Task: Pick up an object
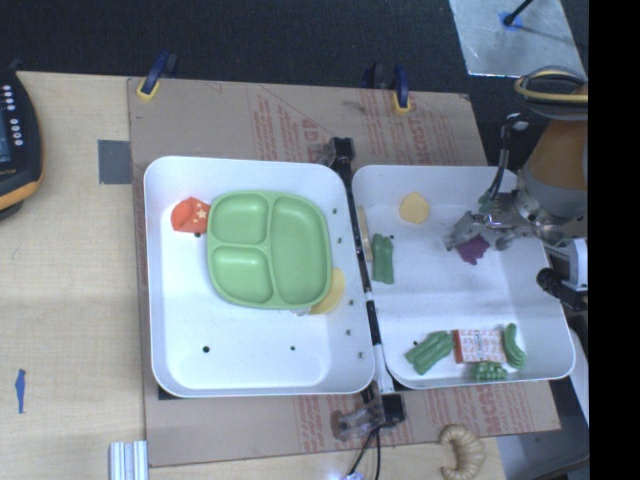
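In the right bin [440, 278], near its far right corner, the gripper [478, 233] sits low over a small purple object [473, 251], touching it or nearly so. Whether the jaws are apart or together, I cannot tell. A clean pick probably calls for the piece centred between them before lifting straight up. Faint red lettering runs across the cardboard sheet [290, 118], unreadable; the small red-and-white packet [478, 345] carries print too fine to read.
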